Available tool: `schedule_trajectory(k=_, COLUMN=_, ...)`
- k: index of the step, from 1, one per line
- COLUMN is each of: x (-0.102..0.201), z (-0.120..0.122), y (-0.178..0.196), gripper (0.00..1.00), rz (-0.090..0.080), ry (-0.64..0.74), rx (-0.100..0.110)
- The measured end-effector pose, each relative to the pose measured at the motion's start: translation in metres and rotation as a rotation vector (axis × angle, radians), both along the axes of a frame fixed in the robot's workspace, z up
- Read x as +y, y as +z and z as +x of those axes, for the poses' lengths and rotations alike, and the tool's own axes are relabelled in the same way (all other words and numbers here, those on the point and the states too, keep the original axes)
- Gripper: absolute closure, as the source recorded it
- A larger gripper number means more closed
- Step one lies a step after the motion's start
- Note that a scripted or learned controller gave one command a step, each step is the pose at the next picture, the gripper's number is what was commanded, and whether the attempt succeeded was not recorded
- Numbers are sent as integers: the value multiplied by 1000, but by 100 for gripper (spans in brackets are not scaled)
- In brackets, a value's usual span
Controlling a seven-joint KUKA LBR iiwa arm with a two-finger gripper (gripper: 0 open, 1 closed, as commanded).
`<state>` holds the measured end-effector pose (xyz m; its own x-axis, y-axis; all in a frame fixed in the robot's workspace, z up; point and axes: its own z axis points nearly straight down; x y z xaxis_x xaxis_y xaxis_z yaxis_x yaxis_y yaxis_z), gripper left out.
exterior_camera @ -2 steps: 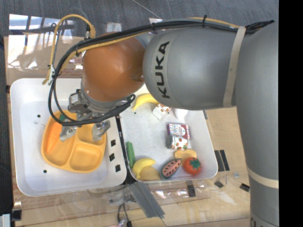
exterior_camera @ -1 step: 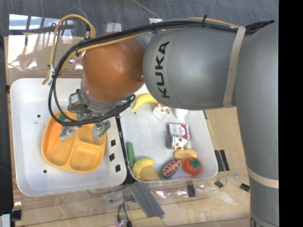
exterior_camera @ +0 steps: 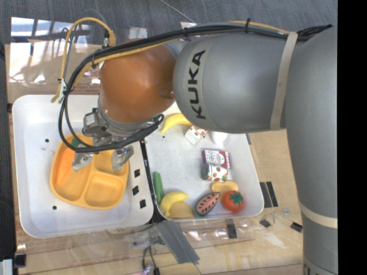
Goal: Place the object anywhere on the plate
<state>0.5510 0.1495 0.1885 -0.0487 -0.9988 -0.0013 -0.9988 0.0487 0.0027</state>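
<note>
- You are looking down on two white bins side by side: the left bin (exterior_camera: 28, 153) bears the plate, the right bin (exterior_camera: 252, 176) bears the loose toy food.
- The arm (exterior_camera: 241, 79) reaches in from the right, its grey body and orange band (exterior_camera: 135, 82) covering the far part of both bins.
- The gripper (exterior_camera: 100, 159) hangs over the left bin, right above the plate's far right part.
- Its two fingers (exterior_camera: 81, 160) stand apart, and you can see nothing between them.
- The plate (exterior_camera: 86, 191) is yellow-orange with divided compartments; it lies in the middle of the left bin, tilted a little in the view.
- An orange, carrot-like piece (exterior_camera: 65, 159) lies on the plate's far left part, just left of the fingers; what it is you cannot tell for sure.
- In the right bin, a banana (exterior_camera: 175, 121) lies at the far side, partly under the arm, with a small white-and-red carton (exterior_camera: 196, 134) just right of it.
- A larger printed carton (exterior_camera: 215, 162) stands in the middle of the right bin.
- Along the near side you see a green stick-like piece (exterior_camera: 157, 184) by the dividing wall, a second banana (exterior_camera: 173, 198), a pale round fruit (exterior_camera: 181, 210), a watermelon slice (exterior_camera: 207, 203), a tomato (exterior_camera: 232, 200), and a yellow piece (exterior_camera: 223, 186) just beyond the tomato.
</note>
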Motion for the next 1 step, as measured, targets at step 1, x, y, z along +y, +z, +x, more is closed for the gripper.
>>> schedule_trajectory(k=1, x=0, z=0, y=0, gripper=0, rz=0, ry=0, rx=0)
